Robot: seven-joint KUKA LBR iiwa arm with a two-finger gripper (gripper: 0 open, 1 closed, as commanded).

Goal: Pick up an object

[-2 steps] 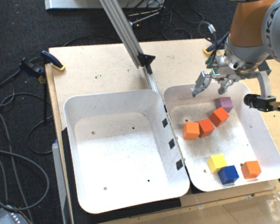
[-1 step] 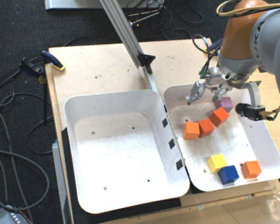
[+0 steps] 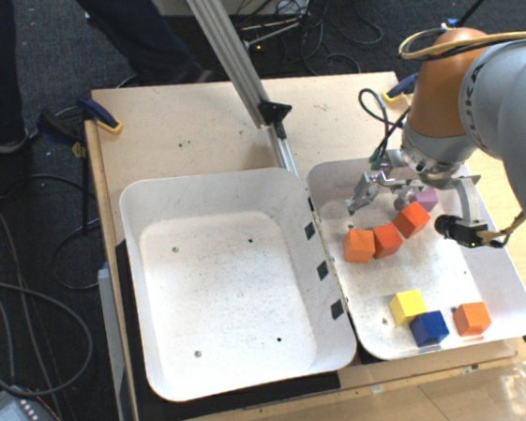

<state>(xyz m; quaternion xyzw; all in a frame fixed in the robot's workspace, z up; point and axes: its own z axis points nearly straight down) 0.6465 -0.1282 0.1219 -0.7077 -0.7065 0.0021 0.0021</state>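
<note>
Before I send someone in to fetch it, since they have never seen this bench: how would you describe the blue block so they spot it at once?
Look at the right-hand bin, the one the arm reaches over, and go to its near edge. Three blocks sit there in a loose row; the blue block is the middle one, touching the yellow block and apart from the orange block. It is the one blue thing in either bin.

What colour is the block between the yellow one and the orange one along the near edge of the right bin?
Blue. The block shows clearly in the camera view.
</note>
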